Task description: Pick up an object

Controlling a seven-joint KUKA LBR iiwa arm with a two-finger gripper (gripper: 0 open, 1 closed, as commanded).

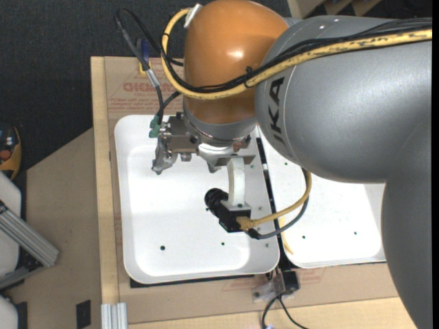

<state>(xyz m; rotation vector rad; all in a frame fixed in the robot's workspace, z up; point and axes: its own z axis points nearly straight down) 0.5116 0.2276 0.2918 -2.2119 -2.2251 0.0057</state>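
The gripper (163, 157) is a small lumpy piece of shiny grey metal with hard edges, and it points down over the far part of the left bin (178, 260). I cannot tell if the gripper is wide or narrow, and I cannot tell if it holds anything. I also cannot tell if it touches the bin floor or hangs just above it. Right above it sits a big round orange band (226, 46), smooth and glossy like a ball, with a bright spot of light on it. From there the arm (357, 101) runs off to the right as a fat grey tube, smooth and a little shiny. The left bin is white, flat and shallow, with round corners and a low rim. A few tiny dark dots (162, 247) lie on its floor, too small to tell what they are. I cannot tell where the thing to pick up lies, since the big arm hides much of this bin. The right bin (336, 249) sits just beside the left one and is white and smooth too, and the arm covers most of it. Both bins rest on a flat brown board (110, 204) that looks like cardboard, with red letters printed near its far edge. Past the board, the floor (55, 46) is dark and rough like carpet.
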